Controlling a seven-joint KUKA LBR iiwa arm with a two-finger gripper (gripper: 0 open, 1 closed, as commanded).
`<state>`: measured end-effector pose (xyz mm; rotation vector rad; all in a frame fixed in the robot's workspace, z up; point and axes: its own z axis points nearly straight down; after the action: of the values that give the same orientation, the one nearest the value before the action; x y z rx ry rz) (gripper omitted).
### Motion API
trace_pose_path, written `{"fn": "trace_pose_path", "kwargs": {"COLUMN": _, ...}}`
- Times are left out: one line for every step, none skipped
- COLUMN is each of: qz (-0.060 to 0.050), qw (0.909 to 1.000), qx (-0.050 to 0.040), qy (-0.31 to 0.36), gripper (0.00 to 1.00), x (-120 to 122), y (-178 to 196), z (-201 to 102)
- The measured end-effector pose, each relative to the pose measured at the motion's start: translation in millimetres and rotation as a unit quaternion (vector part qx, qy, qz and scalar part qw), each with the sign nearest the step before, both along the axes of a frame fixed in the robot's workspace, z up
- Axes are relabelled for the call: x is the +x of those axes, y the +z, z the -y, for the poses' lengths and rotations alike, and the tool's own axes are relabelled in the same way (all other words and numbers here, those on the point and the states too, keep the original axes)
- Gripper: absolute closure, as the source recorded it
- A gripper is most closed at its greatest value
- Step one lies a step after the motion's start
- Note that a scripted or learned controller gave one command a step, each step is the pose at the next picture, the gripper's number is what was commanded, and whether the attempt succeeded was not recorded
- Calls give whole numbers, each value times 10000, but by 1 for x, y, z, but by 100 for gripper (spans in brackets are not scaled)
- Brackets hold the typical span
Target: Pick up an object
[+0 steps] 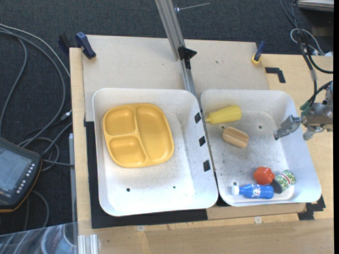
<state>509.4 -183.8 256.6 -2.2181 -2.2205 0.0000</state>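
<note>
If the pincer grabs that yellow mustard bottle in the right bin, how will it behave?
The yellow mustard bottle lies on its side, rounded, so a nudge would probably roll it. It looks like smooth plastic, possibly slippery. Its tapered nozzle end may make it swing rather than roll straight.

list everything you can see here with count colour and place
bins: 2, white, side by side on the bench
plate: 1, yellow, three sections, left bin
bottle: 1, yellow, lying at top left of right bin
hot dog: 1, tan, right bin, just below the bottle
red toy: 1, red-orange, lower right of right bin
blue bottle: 1, blue with white cap, lying at bottom edge of right bin
ball: 1, green and white, bottom right corner of right bin
clamps: 2, blue, top corners of the bench
pole: 1, silver, top centre
tablet: 1, dark, far left on the floor
gripper: 1, grey, over right edge of right bin
</note>
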Motion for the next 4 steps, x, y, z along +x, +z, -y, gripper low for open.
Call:
{"fn": "trace_pose_path", "kwargs": {"qz": 2, "qw": 10000, "qx": -1, "qy": -2, "gripper": 0, "x": 0, "y": 0, "z": 0}}
{"fn": "trace_pose_path", "kwargs": {"qz": -28, "qw": 10000, "qx": 7, "qy": -7, "gripper": 0, "x": -2, "y": -63, "z": 2}}
{"fn": "trace_pose_path", "kwargs": {"qz": -23, "qw": 10000, "qx": 5, "qy": -10, "gripper": 0, "x": -2, "y": -111, "z": 10}}
{"fn": "trace_pose_path", "kwargs": {"qz": -25, "qw": 10000, "qx": 9, "qy": -7, "gripper": 0, "x": -3, "y": -164, "z": 9}}
